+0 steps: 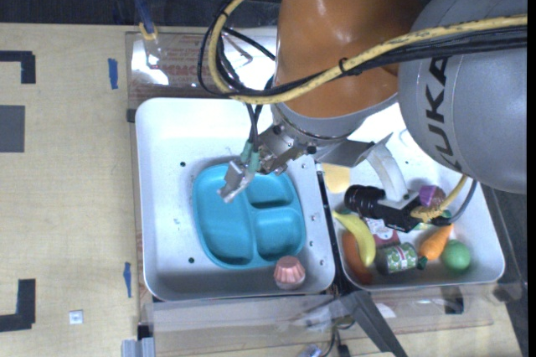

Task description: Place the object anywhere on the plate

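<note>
The hand [237, 179] hangs over the upper left part of the blue plate [249, 217], which lies in the left bin [159, 179] at the middle of the frame; whether it is open, closed or gripping anything I cannot tell, since the tips are small and blurred against the blue. The likeliest object for the task is the pink cupcake-shaped toy [288, 271], which sits just off the plate's lower right corner, touching or nearly touching its edge. It looks small, light and probably of stiff plastic, so it should lift easily but could roll or tip if nudged; a grip across its ribbed sides seems safest. The right bin [490, 259] holds a banana [358, 236], a carrot [435, 242] and a green ball [456, 256].
</note>
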`<state>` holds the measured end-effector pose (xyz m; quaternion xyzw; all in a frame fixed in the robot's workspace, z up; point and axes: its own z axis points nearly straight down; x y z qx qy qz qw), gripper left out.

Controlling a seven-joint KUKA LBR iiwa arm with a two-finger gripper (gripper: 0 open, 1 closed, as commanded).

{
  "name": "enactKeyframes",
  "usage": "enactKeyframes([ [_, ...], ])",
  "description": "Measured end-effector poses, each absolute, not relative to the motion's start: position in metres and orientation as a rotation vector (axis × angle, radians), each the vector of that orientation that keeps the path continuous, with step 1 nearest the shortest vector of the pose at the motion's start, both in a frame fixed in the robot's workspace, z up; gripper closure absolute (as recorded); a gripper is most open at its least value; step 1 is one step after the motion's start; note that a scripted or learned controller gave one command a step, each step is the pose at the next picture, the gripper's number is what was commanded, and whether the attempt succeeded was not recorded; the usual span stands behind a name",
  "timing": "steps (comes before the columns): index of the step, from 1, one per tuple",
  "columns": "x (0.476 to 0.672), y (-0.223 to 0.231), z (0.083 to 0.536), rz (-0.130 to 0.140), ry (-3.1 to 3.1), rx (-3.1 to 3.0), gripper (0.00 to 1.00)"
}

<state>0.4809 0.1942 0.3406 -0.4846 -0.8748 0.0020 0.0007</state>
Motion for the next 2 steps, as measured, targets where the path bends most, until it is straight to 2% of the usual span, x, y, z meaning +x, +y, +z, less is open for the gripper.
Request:
enactKeyframes([
  [1, 0.481, 0.194, 0.341, 0.006, -2.747, -1.522, 0.00],
  [2, 0.480, 0.218, 0.332, 0.008, -2.906, -1.184, 0.00],
])
